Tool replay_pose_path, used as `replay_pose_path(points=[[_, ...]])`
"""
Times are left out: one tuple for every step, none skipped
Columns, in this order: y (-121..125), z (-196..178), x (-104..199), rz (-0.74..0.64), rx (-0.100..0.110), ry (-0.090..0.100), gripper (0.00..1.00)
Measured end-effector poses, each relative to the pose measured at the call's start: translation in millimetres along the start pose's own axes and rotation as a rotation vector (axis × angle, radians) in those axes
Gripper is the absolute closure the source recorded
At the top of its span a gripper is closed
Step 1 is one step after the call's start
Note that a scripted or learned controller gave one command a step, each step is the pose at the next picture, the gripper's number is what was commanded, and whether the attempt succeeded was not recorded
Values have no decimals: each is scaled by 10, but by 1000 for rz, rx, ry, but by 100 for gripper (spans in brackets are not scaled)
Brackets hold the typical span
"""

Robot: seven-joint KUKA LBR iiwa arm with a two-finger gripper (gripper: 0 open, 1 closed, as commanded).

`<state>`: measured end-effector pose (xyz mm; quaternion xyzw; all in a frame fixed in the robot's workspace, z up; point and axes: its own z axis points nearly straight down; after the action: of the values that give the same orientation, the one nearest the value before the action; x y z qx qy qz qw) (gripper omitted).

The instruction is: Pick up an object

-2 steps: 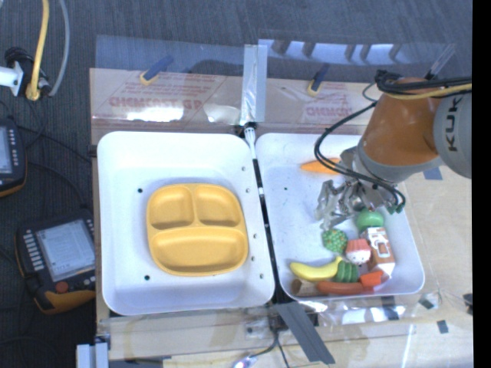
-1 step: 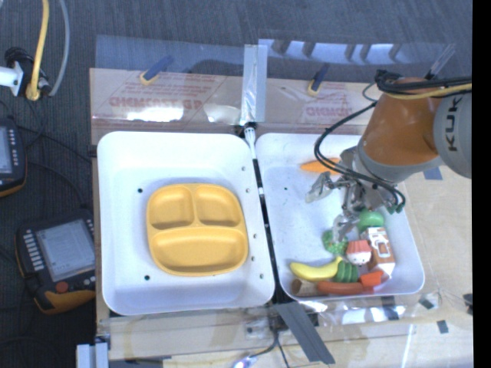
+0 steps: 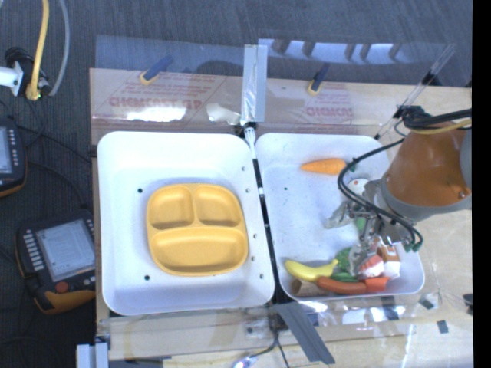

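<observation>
Arm bent low — end effector over toy food.

Two shallow white bins sit side by side: the left bin holds a yellow three-compartment tray, and the right bin holds a carrot near its far side. The arm reaches in from the right, its gripper down over a cluster at the near right corner, where a yellow banana, a red pepper and some green, red and white pieces lie packed together.
</observation>
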<state>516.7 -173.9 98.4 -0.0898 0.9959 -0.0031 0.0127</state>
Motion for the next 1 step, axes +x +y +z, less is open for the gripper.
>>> replay_pose_path(points=[[-176, 9, 70, 3, -25, -6, 0]])
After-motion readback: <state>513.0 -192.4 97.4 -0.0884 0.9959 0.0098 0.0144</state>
